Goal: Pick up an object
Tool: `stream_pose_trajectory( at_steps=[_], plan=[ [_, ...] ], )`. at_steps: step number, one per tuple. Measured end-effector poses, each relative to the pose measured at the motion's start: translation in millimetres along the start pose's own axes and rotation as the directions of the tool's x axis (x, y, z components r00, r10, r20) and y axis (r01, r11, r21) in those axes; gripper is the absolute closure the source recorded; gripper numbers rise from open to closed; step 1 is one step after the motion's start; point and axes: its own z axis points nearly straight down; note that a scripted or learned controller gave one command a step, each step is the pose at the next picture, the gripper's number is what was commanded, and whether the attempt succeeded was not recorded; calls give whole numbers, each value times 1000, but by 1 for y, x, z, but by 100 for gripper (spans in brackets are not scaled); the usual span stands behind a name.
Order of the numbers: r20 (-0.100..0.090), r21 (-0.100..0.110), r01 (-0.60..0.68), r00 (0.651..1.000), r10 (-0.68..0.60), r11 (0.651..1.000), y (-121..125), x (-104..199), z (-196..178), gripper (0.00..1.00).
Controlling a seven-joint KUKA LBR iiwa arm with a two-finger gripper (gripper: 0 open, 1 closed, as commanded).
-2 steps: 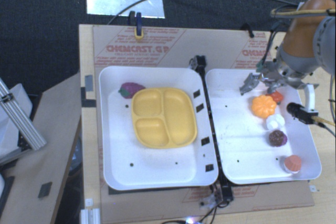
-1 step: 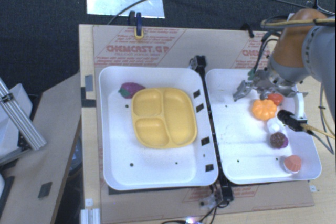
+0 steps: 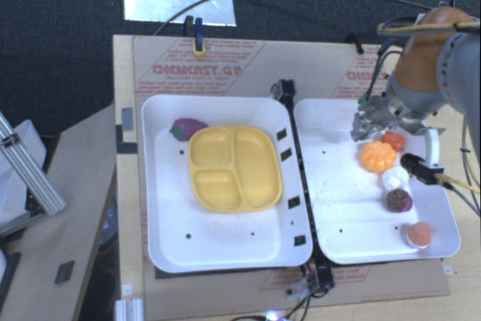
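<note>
My gripper [image 3: 365,129] hangs low over the far part of the right bin [image 3: 338,237], just left of a small red-orange piece [image 3: 393,139]. Below that piece lie an orange pumpkin-like toy [image 3: 378,155], a white piece [image 3: 394,178], a dark maroon ball [image 3: 398,200] and a peach-coloured toy [image 3: 419,234], strung along the bin's right side. In the left bin [image 3: 165,237] sits a yellow divided plate [image 3: 231,167], with a purple toy [image 3: 187,128] at its upper left corner. Nothing shows between the gripper and the bin floor.
A black divider strip [image 3: 294,162] runs between the two bins. Cables loop over the bench behind the bins, and a black connector [image 3: 419,168] juts over the right bin's right side. A blue and yellow clamp [image 3: 198,35] stands at the board's far edge.
</note>
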Motion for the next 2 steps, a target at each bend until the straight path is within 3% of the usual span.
stream_pose_trajectory(
  at_steps=[1,2],
  plan=[
    [0,-3,3,1000,-3,1000,2,4,-64,100],
    [-1,1,4,1000,-4,1000,3,4,-82,100]
  ],
)
